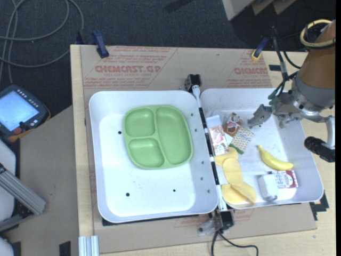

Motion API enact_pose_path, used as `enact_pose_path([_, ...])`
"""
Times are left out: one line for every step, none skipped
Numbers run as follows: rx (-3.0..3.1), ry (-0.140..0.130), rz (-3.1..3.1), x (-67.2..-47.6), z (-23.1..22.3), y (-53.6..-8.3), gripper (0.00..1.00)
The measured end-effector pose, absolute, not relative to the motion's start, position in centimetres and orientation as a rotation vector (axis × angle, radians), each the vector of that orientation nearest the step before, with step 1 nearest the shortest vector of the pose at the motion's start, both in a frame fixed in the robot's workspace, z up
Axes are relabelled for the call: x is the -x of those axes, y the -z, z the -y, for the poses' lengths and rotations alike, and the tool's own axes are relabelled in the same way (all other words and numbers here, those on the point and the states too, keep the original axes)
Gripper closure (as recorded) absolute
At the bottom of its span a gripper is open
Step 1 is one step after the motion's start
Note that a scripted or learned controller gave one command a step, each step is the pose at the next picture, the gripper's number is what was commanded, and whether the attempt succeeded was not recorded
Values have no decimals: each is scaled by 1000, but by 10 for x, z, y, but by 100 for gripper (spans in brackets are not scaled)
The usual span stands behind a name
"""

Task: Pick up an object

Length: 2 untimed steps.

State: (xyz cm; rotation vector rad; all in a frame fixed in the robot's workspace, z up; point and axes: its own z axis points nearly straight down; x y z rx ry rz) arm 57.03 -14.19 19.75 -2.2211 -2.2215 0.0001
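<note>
The right bin (311,159) holds several objects. A yellow banana (275,159) lies near its middle. A white and red carton (278,183) sits at the front. Flat yellow pieces (235,179) lie at the front left. Small snack packets (218,138) and a brown-printed packet (233,126) lie along the left wall. My gripper (270,120) hangs over the back part of this bin, above and behind the banana. Its fingers are spread open with nothing between them.
The left bin (106,159) carries a green divided plate (158,136). A black clamp (193,82) sits where the two bins meet at the back. Blue clips (99,42) hold the cardboard base. A pendant with a screen (18,113) lies off the bench at far left.
</note>
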Motion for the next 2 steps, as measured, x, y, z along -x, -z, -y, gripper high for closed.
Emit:
enact_pose_path([2222, -2, 2219, -531, 187, -175, 0])
enact_pose_path([2221, -1, 2220, -521, 174, -92, 0])
